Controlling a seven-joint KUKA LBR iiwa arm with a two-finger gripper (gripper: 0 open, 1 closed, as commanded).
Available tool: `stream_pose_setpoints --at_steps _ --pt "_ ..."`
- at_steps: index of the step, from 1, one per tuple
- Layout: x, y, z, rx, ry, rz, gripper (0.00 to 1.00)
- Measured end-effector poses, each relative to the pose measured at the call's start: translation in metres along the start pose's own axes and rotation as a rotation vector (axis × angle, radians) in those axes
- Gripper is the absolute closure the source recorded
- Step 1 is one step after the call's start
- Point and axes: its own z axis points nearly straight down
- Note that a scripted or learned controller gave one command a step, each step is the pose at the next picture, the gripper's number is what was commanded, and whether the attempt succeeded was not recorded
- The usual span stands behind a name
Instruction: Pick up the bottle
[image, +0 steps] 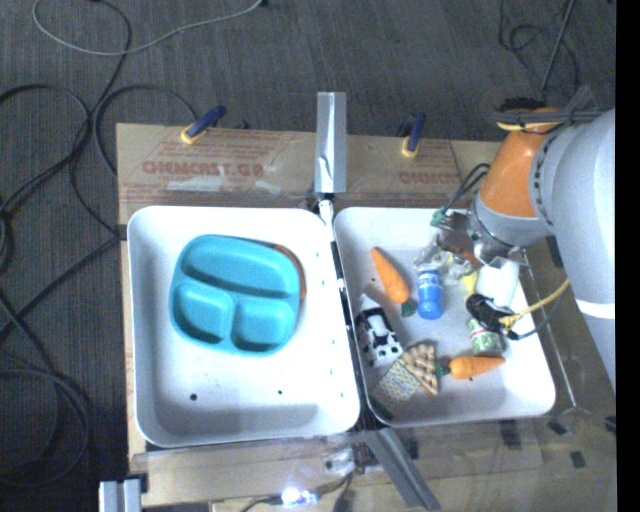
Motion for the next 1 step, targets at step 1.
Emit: stream_pose_setpoints --at_steps 1 --pt "0.011 -0.0242 -0.1341 0.024 -0.003 0.014 1.0"
